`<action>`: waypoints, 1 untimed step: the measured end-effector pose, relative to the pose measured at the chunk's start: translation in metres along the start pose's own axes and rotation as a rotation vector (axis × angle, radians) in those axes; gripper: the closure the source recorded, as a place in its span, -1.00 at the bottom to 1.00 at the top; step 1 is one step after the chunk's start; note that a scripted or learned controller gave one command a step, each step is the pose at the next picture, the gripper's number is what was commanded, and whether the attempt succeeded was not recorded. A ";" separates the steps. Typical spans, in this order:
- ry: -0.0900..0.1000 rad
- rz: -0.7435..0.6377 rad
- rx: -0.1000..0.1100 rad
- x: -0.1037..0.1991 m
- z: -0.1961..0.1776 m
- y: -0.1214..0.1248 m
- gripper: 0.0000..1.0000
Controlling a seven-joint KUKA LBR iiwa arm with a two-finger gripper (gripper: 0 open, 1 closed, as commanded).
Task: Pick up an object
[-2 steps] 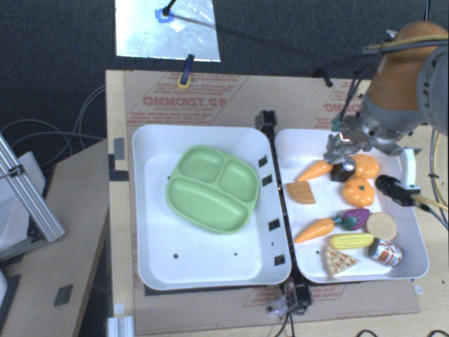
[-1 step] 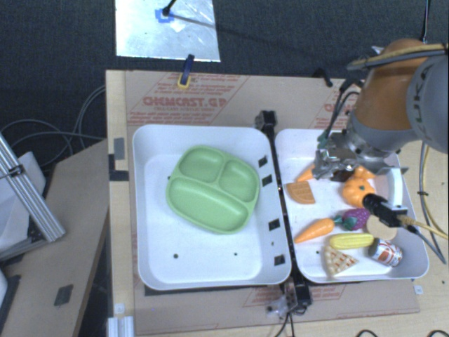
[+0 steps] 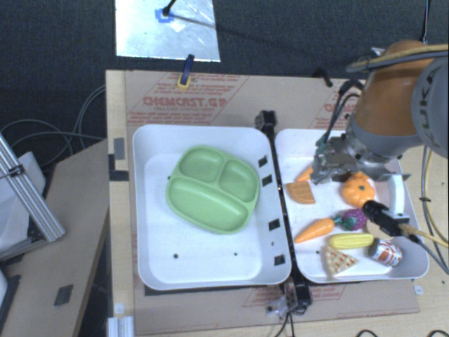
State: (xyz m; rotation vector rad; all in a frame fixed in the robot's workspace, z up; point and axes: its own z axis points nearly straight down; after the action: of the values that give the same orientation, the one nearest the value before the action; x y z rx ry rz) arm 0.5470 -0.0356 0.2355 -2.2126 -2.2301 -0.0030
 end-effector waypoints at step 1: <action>-0.001 0.002 0.002 0.004 0.021 0.004 1.00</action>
State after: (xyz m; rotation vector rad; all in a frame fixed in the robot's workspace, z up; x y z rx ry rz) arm 0.5515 -0.0320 0.2149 -2.2144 -2.2281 0.0003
